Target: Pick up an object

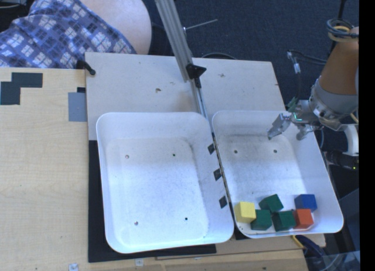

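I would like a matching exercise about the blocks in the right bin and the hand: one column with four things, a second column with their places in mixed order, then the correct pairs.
Things:
1. yellow block
2. blue block
3. orange block
4. hand

Places:
A. at the far right part of the right bin, away from the blocks
B. at the left end of the cluster, near the divider between the bins
C. at the right end of the cluster, just behind the orange block
D. at the near right corner, beside a green block

Pairs: 1-B, 2-C, 3-D, 4-A
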